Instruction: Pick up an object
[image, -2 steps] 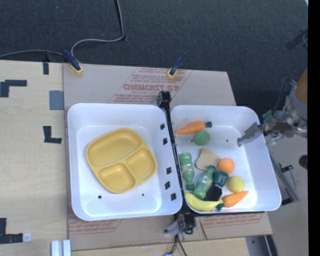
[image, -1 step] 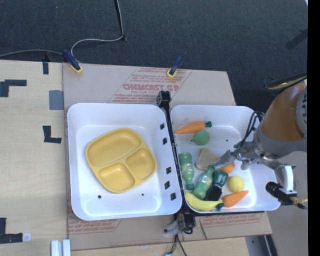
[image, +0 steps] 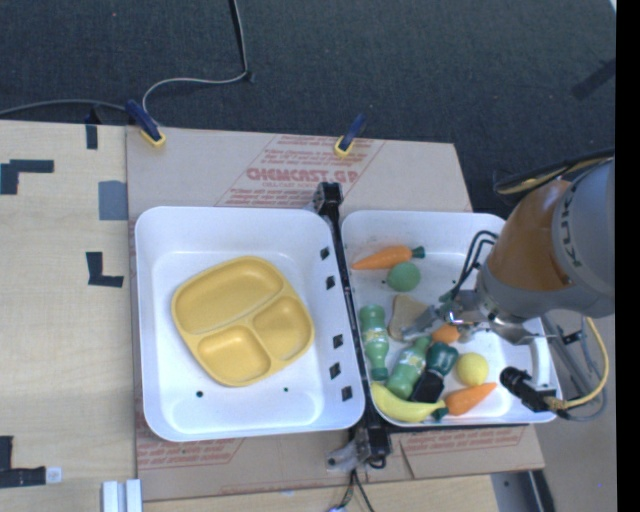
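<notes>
Two shallow white bins sit side by side on the bench (image: 60, 300), resting on a sheet of printed cardboard (image: 300, 170).

The left bin (image: 160, 240) holds a single yellow divided plate (image: 243, 320) with three compartments, lying flat near its middle and slightly toward 9 o'clock.

The right bin (image: 440, 222) is crowded with toy food. At 12 o'clock lies a carrot (image: 385, 258), its green top pointing toward 3 o'clock, and just below it a round green fruit (image: 404, 277). A tan wedge-shaped piece (image: 404, 314) lies near the centre. Toward 9 o'clock stands a run of green bottle-like items (image: 375, 340), close together and touching in places. At 6 o'clock a banana (image: 405, 406) curves along the rim, with a second carrot (image: 470, 398) just beside it toward 5 o'clock and a yellow lemon (image: 472, 369) just above that carrot. A dark green and black item (image: 436, 368) lies between the bottles and the lemon.

The arm reaches in from 3 o'clock, and its hand (image: 447, 318) is down in the middle of the right bin among the objects, near the tan wedge and a small orange piece (image: 446, 335). Whether the hand is released or clenched I cannot tell, and nothing can be seen grasped in it.
</notes>
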